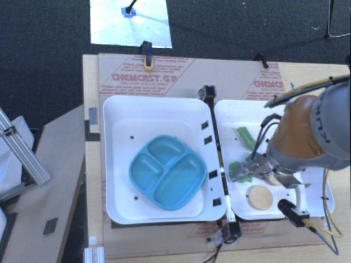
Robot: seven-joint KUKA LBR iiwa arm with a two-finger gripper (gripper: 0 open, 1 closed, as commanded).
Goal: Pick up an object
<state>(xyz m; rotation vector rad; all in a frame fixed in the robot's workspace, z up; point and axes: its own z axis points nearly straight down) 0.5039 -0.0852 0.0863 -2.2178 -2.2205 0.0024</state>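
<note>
My gripper hangs low over the left part of the right bin, its metal fingers pointing left. A small green object lies right at the fingertips; whether it sits between them is unclear. A longer green piece lies further back in the same bin. A tan round disc rests near the bin's front edge, just below the gripper. The grey and orange arm covers the right part of this bin.
The left bin holds a blue divided plate. A black divider strip with clips runs between the two bins. Cables and a black connector hang at the right bin's front corner.
</note>
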